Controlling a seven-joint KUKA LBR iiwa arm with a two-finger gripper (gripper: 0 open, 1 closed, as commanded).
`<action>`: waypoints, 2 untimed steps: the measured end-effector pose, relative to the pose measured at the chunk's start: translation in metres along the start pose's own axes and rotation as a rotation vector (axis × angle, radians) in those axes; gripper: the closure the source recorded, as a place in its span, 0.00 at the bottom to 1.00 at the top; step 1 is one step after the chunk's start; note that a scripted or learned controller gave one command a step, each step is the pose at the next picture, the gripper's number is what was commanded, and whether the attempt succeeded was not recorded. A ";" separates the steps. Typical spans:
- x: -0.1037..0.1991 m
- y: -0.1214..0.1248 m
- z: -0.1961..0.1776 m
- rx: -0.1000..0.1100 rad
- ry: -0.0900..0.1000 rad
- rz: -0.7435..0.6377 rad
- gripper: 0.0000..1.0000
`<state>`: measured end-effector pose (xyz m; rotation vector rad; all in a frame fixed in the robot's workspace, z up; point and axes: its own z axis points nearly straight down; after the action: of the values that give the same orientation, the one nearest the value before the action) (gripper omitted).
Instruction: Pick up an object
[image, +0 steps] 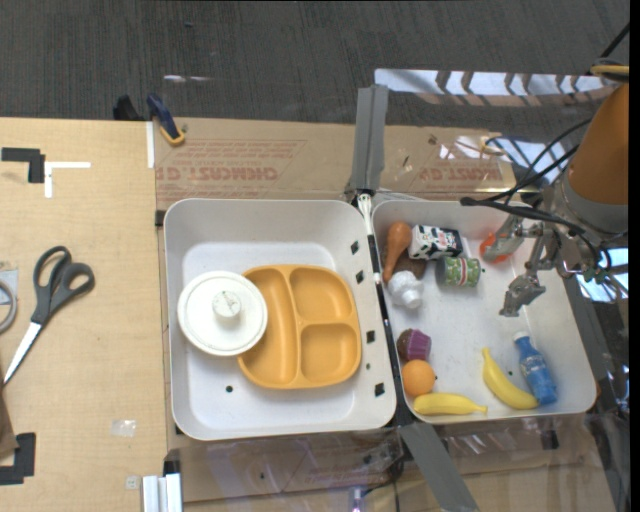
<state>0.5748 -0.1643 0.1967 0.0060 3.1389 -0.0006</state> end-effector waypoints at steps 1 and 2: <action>0.033 -0.058 0.104 0.001 -0.001 0.175 0.00; 0.092 -0.058 0.101 0.003 -0.013 0.312 0.00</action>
<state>0.4826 -0.2218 0.0955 0.4911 3.0873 -0.0040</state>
